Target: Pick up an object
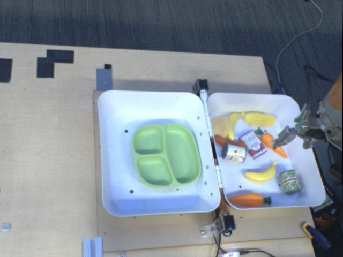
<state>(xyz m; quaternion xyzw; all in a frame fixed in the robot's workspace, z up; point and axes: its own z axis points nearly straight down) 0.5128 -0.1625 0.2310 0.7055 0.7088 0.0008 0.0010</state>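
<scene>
The right white bin (308,197) holds several toy foods. At the back lies a yellow corn cob (258,119), with a small orange carrot (271,143) and a red and white packet (252,144) in front of it. A white can (235,153) lies near the bin's left wall. Closer to the front are a yellow banana (261,173), a green can (289,181) and a large carrot (247,199). My gripper (293,126) hangs over the bin's right side, open, with nothing between its fingers. Its lower finger (283,137) is just right of the small carrot.
The left white bin (115,159) holds a green divided plate (166,154). A tan slice (220,126) and a yellow piece (233,123) lie at the right bin's back left. A black clamp (201,84) sits where the bins meet.
</scene>
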